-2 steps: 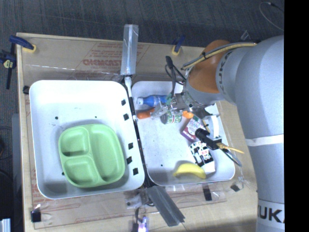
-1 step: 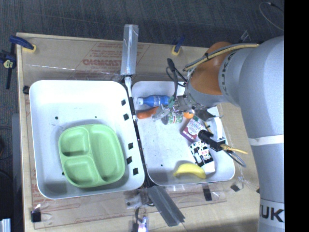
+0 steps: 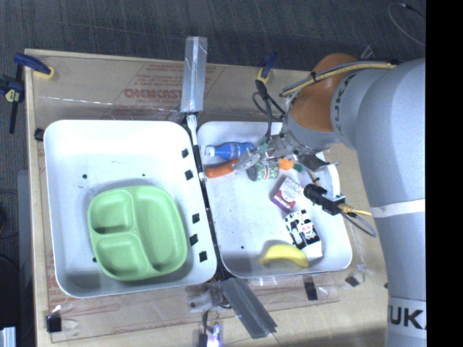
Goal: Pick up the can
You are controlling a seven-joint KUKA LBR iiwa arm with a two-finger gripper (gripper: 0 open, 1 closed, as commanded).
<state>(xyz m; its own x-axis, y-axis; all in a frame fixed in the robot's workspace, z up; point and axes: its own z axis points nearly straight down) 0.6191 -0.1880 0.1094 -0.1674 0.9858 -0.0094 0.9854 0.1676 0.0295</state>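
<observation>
Can: a small can [image 3: 262, 170] with a green and red label lies in the upper part of the right bin [image 3: 242, 223], close to the bin's far wall; its outline is blurred and partly covered by the tool above it.
Gripper: the gripper [image 3: 269, 154] hangs just over the can's upper right side; its tip merges with cables and clutter, so whether it grips anything cannot be told.
Arm: the grey arm [image 3: 391, 157] enters from the right, its orange band [image 3: 318, 100] above the wrist; its bulk hides the bin's far right corner.
Nearest neighbours: a blue bottle [image 3: 228, 151] lies just left of the can along the far wall; an orange, carrot-like item [image 3: 221, 169] lies below the bottle, its end near the can.
Further objects: a purple and white packet [image 3: 287, 192] sits below and right of the can; a black and white box [image 3: 304, 231] lies nearer the front; a banana [image 3: 284, 256] rests by the front wall.
Left bin: the left bin [image 3: 72, 150] holds a green divided plate [image 3: 137, 231] in its lower half.
Surroundings: both bins stand side by side on a bench [image 3: 108, 85]; blue clamps [image 3: 32, 65] grip its far left edge.
</observation>
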